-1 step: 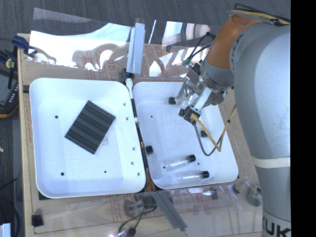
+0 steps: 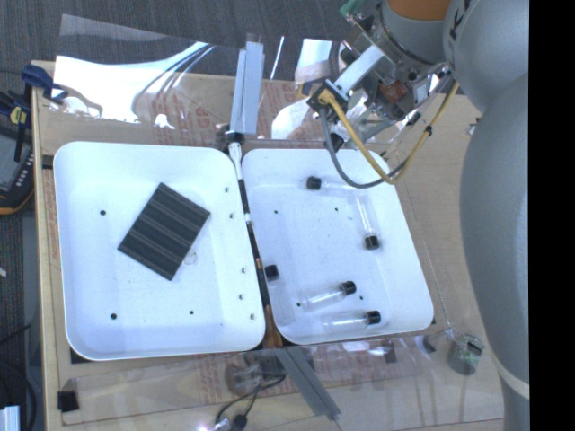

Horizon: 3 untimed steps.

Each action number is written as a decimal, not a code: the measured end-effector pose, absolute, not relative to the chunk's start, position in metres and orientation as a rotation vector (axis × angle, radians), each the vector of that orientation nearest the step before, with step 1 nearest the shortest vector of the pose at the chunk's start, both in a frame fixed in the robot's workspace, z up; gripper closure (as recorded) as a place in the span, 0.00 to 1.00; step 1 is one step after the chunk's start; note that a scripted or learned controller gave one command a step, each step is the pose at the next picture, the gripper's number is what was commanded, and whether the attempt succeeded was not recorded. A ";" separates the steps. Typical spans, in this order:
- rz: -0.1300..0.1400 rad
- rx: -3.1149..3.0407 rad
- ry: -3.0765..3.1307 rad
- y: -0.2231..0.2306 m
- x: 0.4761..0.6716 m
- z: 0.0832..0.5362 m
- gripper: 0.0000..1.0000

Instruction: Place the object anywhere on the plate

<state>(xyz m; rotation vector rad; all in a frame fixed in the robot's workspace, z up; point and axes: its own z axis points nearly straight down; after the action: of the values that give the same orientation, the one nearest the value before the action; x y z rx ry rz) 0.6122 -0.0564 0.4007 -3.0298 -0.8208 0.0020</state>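
Gripper (image 2: 334, 119) hovers above clear, black-capped vials (image 2: 329, 296); ribbed dark plate (image 2: 164, 231) left.

We saw the dark ribbed plate (image 2: 164, 231) lying tilted in the left bin (image 2: 81, 312) — four clear black-capped vials (image 2: 328, 296) scattered in the right bin (image 2: 409, 268), and the gripper (image 2: 346, 115) hung above its far edge.

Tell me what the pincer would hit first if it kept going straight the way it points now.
Probably the right bin, near its back rim. The pincer hangs above that edge, pointing down and leftward. The capped vial lies nearby, perhaps just off that line. Height is hard to judge from this slanted view.
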 end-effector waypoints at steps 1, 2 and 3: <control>0.010 -3.040 -0.786 0.046 0.611 0.337 1.00; 0.009 -3.092 -0.553 0.156 0.637 0.231 1.00; 0.000 -3.113 -0.427 0.113 0.642 0.313 1.00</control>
<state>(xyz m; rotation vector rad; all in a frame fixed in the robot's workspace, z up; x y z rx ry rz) 0.6423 0.1126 0.3133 -3.1125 -0.4266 0.0002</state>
